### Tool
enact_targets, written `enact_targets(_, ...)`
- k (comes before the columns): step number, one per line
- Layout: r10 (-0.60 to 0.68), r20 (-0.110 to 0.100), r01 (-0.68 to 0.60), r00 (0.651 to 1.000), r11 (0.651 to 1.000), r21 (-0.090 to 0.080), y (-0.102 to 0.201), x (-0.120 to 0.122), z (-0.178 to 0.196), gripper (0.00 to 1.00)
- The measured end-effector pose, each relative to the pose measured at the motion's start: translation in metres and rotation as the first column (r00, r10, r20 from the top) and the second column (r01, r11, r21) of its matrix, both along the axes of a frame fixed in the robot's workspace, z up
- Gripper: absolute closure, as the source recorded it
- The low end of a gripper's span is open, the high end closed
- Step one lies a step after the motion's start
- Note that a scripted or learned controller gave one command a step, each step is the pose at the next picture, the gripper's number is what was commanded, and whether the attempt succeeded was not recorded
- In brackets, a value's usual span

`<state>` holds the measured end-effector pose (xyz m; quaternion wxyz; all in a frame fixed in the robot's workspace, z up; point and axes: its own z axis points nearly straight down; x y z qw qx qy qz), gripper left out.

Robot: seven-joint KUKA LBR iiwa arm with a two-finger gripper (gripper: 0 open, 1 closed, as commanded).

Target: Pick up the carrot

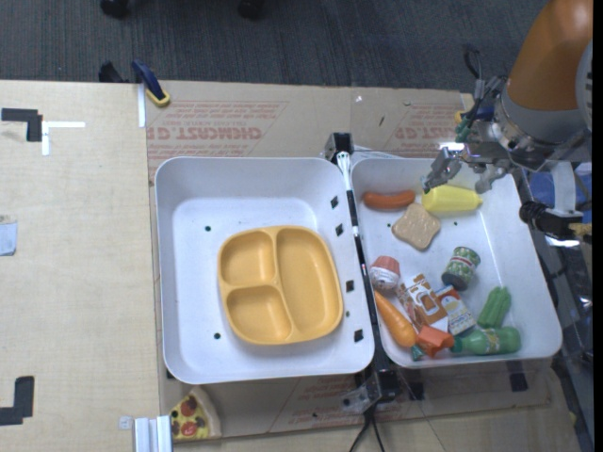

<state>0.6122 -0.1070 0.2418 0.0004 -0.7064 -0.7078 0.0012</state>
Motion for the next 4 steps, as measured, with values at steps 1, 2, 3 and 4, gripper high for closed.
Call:
enact_targets(1, 0.196, 0.001, -0.196, 0.981, 0.981, 0.001, 0.038, -0.104, -0.043, 0.0)
enact_targets(2, 0.187, 0.001, -0.187, 0.982, 0.982, 0.001, 0.139, -0.134, -0.051, 0.0)
enact_targets(3, 0.039, 0.004, -0.039, 0.999, 0.999, -0.002, 0.157, -0.075, 0.1, 0.0)
enact_targets(4, 0.081, -0.002, -0.081, 0.997, 0.997, 0.0, 0.164, -0.134, -0.052, 0.0)
